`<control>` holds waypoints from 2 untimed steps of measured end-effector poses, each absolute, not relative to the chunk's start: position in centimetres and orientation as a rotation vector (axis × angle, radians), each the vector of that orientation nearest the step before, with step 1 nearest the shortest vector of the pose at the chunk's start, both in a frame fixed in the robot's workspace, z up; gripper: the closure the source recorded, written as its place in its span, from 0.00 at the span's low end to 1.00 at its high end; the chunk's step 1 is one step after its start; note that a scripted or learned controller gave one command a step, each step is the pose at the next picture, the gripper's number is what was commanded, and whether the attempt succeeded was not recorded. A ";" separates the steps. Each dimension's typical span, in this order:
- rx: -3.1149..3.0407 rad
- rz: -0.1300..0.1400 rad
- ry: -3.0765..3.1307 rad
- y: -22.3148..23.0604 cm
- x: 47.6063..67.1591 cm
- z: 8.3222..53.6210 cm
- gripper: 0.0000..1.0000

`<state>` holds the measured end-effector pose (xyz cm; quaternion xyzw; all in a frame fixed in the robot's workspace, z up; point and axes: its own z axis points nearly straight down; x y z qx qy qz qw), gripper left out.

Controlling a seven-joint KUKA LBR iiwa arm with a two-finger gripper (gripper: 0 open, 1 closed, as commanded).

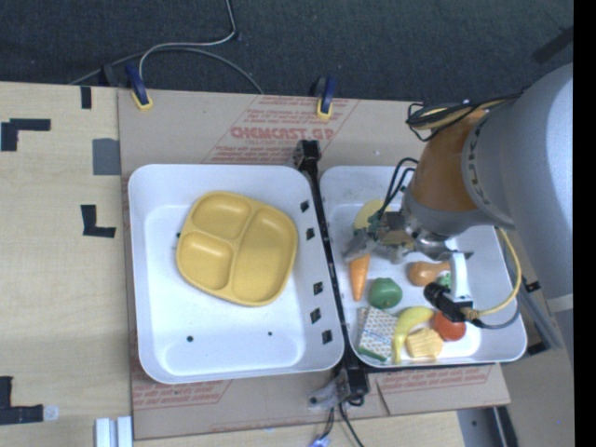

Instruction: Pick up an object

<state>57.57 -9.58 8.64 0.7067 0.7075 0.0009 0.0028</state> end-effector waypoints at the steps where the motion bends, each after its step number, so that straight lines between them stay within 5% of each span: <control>1: 2.217 0.003 2.222 -11.0 61.6 8.6 0.00; 2: 2.217 0.000 2.219 -9.7 60.3 8.6 0.00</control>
